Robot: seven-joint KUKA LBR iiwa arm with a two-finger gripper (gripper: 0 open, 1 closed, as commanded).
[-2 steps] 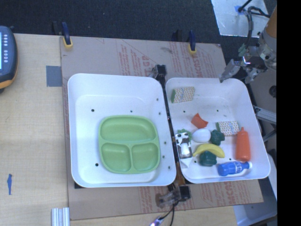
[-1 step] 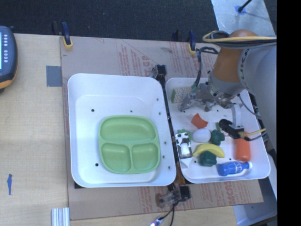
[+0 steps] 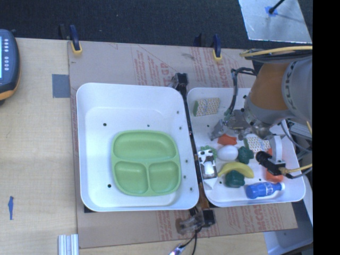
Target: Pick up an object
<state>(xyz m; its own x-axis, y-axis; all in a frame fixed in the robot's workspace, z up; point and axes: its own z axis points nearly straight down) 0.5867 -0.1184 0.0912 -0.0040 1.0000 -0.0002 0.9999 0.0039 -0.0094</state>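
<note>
One gripper hung low over the right-hand bin, right of the frame's centre, its grey metal parts splayed above the bin floor, and whether it was released or clenched could not be told from this slanted view; nothing could be seen between its parts. Just below it lay an orange piece, and below that a white egg-shaped object. Right of the egg sat a dark green lump, and above that a patterned white packet. Lower still, a yellow banana curved above a second dark green object, with a blue bottle lying on its side near the bin's lower right corner. A black-and-white toy and a shiny metal item rested against the bin's left wall. A green-edged patterned packet lay in the bin's upper left corner. The arm, grey with an orange band, reached in from the right edge. The left-hand bin held a light green divided plate, well apart from the gripper.
</note>
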